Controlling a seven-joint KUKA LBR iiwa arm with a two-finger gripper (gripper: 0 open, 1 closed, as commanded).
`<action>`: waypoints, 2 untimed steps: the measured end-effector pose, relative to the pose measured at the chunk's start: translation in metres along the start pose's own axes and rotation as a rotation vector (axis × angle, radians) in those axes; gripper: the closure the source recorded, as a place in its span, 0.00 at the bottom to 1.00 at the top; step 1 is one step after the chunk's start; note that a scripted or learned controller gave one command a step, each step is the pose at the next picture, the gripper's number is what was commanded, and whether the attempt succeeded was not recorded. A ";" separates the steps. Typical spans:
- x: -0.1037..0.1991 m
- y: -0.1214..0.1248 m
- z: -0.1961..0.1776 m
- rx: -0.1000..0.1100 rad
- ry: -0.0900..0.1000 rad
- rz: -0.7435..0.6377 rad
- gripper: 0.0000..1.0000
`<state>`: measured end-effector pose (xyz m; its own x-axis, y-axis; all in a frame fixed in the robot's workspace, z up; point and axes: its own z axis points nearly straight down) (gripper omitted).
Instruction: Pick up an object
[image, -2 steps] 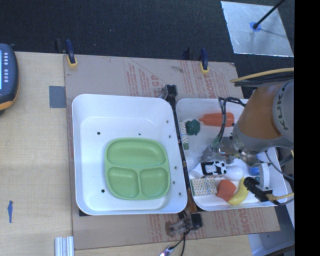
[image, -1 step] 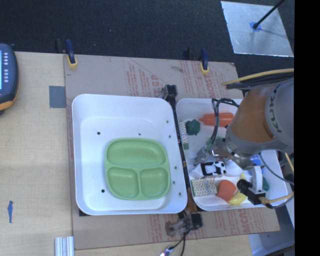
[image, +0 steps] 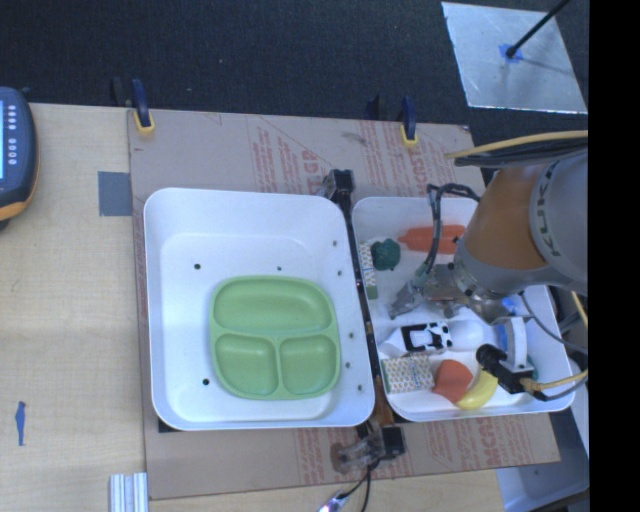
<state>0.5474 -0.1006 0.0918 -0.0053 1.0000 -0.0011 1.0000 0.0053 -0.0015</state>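
Arm low over right bin; hand beside green toy, black-and-white toy below. Grip state cannot be told. Approach step, by judgement; next needs descent onto one object.

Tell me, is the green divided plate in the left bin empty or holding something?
Empty: all three compartments of the green plate show bare green.

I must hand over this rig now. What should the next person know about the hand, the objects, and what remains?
Hand: low in the right bin, near its left side; nothing seen held.
Objects in the right bin: green piece, orange carrot-like item, black-and-white toy, patterned block, red item, banana.
Left bin holds a green divided plate.
Done: no object lifted.
Left: grasp one and raise it.
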 end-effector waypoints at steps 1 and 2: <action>-0.020 -0.020 0.000 0.005 0.001 0.002 0.00; 0.010 0.027 0.000 -0.002 0.001 -0.004 0.00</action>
<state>0.5743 -0.0904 0.0922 -0.0096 1.0000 -0.0003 1.0000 0.0096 0.0006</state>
